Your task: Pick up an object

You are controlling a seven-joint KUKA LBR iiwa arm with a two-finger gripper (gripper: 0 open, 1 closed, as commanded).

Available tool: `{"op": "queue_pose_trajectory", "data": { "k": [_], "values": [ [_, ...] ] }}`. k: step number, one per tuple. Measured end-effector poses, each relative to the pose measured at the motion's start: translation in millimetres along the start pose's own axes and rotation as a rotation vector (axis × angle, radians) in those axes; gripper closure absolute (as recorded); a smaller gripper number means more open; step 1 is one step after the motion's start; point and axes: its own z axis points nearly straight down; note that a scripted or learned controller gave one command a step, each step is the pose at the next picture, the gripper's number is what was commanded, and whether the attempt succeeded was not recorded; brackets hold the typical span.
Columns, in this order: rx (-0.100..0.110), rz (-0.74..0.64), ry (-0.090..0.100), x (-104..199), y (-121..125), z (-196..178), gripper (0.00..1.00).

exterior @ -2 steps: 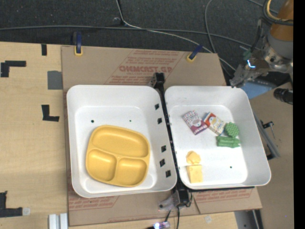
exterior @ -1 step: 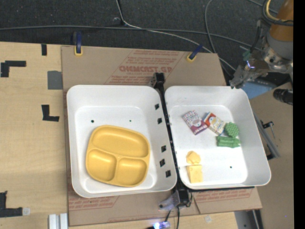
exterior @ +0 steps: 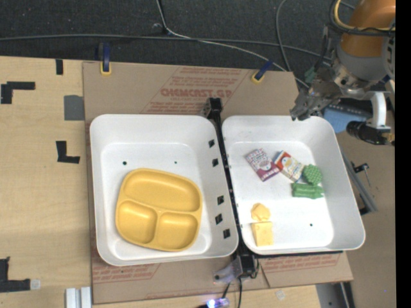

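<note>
**Desk:** What have you got, left to right?

**Me:** Two shallow white bins side by side on a cardboard sheet; the left bin holds one thing — a yellow tray, smooth moulded plastic, rounded corners, three compartments; I read its long axis as running from upper left to lower right, lying flat near the bin's front.

**Desk:** And the right one?

**Me:** The right bin holds five small pieces by my count; nearest the divider at the front, a yellow block, matt, in two joined parts, long axis running front to back; further back, a purple packet, flat and printed, tilted so its long axis slants from upper left to lower right; just beside it, touching as far as I can tell, a red-and-white packet, also flat and glossy; to the right of that a green studded piece, and just in front of it a green bar lying left to right.

**Desk:** The hand?

**Me:** The gripper hangs over the right bin's back right corner, dark and metallic under the grey wrist and orange band; I see nothing between its fingers — whether they are spread or pressed together I cannot tell from here.
</note>
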Motion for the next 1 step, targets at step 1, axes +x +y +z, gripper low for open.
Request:
{"op": "queue_pose_trajectory", "data": {
  "k": [1],
  "values": [
    [0.0, 0.0, 0.0, 50.3, 1.8, -2.9, 1.0]
  ]
}}
